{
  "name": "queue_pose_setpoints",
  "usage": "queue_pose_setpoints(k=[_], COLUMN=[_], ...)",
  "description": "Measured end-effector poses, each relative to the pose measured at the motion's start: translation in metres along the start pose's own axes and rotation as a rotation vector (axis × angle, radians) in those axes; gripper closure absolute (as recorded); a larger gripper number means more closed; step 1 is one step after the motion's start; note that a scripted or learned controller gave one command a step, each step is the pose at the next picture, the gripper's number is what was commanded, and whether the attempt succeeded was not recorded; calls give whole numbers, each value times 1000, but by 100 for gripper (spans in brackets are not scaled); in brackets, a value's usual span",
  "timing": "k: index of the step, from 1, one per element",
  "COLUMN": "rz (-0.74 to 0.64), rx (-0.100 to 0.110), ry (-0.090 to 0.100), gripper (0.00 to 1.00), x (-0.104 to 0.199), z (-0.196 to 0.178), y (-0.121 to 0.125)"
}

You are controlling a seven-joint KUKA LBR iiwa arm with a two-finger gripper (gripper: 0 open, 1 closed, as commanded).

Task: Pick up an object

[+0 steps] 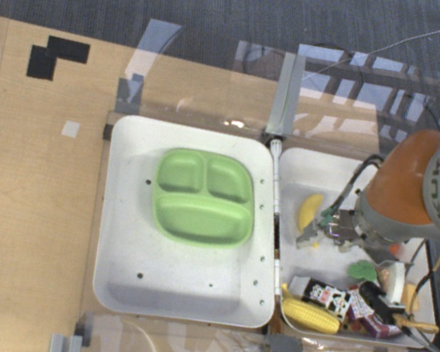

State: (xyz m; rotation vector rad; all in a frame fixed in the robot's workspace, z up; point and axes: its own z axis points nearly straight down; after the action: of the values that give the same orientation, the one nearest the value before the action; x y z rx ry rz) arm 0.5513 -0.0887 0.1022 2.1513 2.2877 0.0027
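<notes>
I hung over the right bin (335,168), my gripper (311,234) low at its left part, just beside the banana (310,211). I could make out metal tips near the banana's lower end, but not whether my fingers stood wide or narrow; I cannot tell, and nothing showed between them, so I held nothing.

The banana lay on the bare floor of the right bin, near the wall shared with the left bin (128,197). Its long axis ran nearly up and down the view, tilted a little, the upper end leaning right and the lower end pointing toward my tips. I judged it the likeliest target: it lay alone, apart from the clutter at the near edge, where the corn cob (310,316), a black-and-white patterned packet (327,296) and other small things crowded together. That free space was, I think, why I came down there.

The green divided plate (204,196) sat alone in the left bin, well apart from me.
</notes>
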Motion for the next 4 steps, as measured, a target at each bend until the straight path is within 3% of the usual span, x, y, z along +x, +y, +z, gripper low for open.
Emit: queue_pose_setpoints(k=[1,2,3,4], rz=[2,2,-80,98], rx=[-5,-5,-16,-15], ry=[0,0,-3,-2], gripper=[100,0,0,0], x=[0,0,-25,-16], z=[-11,-11,11,12], y=[2,2,-55,26])
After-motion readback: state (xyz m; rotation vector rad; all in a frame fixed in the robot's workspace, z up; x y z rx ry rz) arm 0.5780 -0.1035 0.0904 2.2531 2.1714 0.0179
